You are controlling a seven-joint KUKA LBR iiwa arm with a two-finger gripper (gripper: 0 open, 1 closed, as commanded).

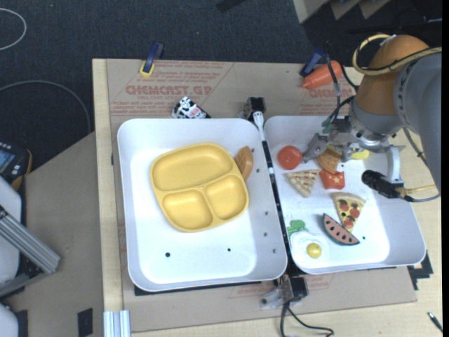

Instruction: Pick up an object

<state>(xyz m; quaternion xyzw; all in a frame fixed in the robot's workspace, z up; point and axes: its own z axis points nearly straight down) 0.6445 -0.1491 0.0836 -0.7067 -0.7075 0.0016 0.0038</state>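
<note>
Tool (328, 148), its grip state impossible to tell, hovers low over toy food in the right bin (400, 248), approaching a pick; next comes closing on one piece.

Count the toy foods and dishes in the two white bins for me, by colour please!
Yellow: 1, the divided plate.
Red: 2, the tomato and the strawberry.
Brown or tan: 3, the bread roll, the sandwich wedge and a piece under the gripper.
Mixed colours: 3, the pizza slice, the watermelon slice and the fried egg.
Total: 9
</note>
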